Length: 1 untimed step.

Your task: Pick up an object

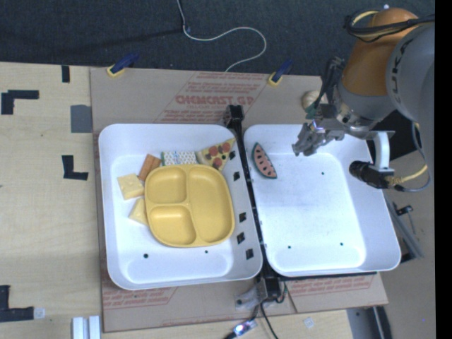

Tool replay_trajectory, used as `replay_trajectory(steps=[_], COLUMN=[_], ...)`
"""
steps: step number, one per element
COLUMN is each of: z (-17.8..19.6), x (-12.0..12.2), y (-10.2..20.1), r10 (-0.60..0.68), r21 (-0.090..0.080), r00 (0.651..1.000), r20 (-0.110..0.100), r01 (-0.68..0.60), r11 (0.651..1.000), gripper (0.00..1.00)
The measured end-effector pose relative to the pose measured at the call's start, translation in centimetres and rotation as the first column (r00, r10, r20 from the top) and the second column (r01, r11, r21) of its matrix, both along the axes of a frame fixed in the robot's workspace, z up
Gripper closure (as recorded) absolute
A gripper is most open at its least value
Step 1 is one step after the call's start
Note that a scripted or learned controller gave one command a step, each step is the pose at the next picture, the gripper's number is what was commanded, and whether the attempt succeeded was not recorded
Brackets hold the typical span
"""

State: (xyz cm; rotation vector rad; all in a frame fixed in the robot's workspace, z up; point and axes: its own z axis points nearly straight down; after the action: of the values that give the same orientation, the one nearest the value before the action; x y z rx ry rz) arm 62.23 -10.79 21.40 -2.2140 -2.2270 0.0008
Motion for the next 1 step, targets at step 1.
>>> replay_trajectory(steps=[1], z=[-0.47], x=[1.50], y=[4.93], r10=[0.000], r21=[0.000], r00=[1.000], r20=[0.000], r01=[0.000], r11=[1.000], gripper=[1.00])
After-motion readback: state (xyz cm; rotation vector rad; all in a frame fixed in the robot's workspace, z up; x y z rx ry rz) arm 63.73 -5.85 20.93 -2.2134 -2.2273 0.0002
